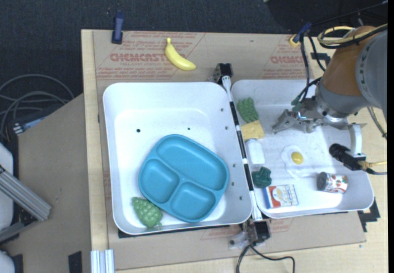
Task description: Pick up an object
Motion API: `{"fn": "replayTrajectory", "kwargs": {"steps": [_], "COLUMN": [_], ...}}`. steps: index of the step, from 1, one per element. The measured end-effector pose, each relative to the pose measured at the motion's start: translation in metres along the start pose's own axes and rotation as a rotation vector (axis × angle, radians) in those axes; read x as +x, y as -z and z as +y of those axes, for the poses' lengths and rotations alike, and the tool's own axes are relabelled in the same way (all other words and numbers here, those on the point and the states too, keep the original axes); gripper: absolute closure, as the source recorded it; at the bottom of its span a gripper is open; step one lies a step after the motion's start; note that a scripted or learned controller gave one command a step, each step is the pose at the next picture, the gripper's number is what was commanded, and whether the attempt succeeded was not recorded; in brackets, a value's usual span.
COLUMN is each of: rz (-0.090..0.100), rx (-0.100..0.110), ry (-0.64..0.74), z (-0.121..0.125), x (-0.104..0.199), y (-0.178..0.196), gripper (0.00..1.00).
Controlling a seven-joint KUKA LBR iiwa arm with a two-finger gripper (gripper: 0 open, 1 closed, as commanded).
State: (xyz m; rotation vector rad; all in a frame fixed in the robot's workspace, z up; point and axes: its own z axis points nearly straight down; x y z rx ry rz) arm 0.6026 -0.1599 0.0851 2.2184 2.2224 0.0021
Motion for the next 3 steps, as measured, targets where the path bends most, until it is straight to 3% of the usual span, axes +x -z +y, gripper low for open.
{"fn": "replayTrajectory", "kwargs": {"steps": [1,2,3], "rz": [0.0,0.0,-0.001], "rx": [0.004,0.004,-0.003], "ry": [-0.003,-0.003,0.001], "z": [-0.061,-0.088,0.045], "x": [-0.004,-0.028,-0.001], "y": [-0.001,0.0,0.116], "gripper": [0.0,0.0,0.0]}}
